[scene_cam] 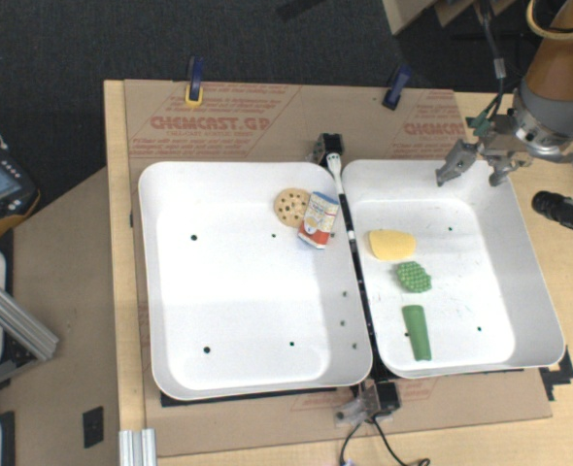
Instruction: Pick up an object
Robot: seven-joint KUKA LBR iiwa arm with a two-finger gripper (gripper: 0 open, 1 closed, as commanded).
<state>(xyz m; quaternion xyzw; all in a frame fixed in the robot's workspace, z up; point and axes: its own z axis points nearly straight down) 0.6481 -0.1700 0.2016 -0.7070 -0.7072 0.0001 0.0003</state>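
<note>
The right bin point(520, 289) holds a yellow rounded piece point(391, 245), a bumpy green ball point(414, 278) and a long green stick point(417, 332), lined up along its left side. In the left bin point(219, 309) a round cookie point(289, 206) and a small red and white carton point(319, 220) lie at the far right corner. My gripper point(476, 163) hangs above the far edge of the right bin, open, with nothing between its fingers. It stands well up and to the right of the yellow piece.
Both bins rest on a cardboard sheet point(267, 110) held by a blue clamp point(195, 82) at the far left and another point(397, 87) further right. A black fixture point(329, 149) sits between the bins at the far end. Cables and a connector point(369, 406) lie at the near edge.
</note>
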